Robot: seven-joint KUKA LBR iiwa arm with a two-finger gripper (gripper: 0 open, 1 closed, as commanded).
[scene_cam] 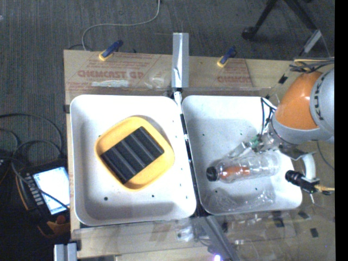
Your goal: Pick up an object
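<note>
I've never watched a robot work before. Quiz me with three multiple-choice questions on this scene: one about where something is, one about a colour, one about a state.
1. Where is the clear bottle?
A. the bin nearer the arm
B. the bin farther from the arm
C. the floor

2. What colour frames the ribbed black object?
A. green
B. yellow
C. red

3. How is the bottle resting?
A. upright
B. on its side
C. lifted clear

Answers: A, it lies in the right bin; B, a yellow rim surrounds the black ribs; B, its dark cap points sideways.

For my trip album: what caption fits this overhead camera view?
Robot arm reaching over the right bin and its clear bottle; a yellow tray sits in the left bin.
</note>
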